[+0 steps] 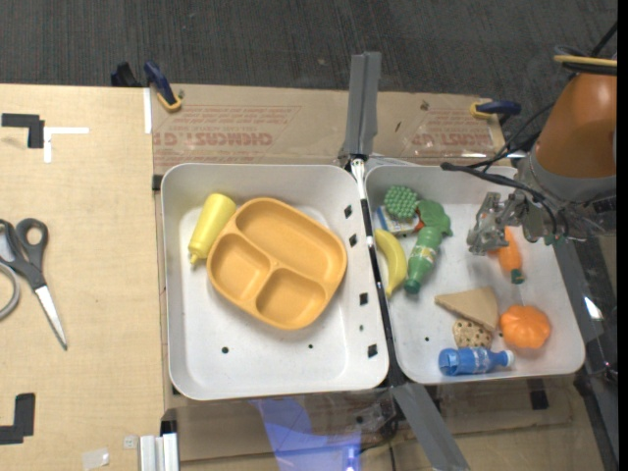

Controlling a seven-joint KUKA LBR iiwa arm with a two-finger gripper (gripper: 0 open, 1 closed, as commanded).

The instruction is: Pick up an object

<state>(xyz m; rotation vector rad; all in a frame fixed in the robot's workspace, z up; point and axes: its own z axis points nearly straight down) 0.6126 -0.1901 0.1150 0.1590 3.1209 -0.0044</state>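
The gripper (488, 232) hangs beside a small orange bottle (509, 256); its grip seems unreadable here.

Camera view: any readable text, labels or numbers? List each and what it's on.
Cardboard sheet behind the bins: red print, upside down, blurred; cannot read it reliably.
Blue bottle: label too small to read.
Green bottle: label too small to read.
Nothing else shows text.
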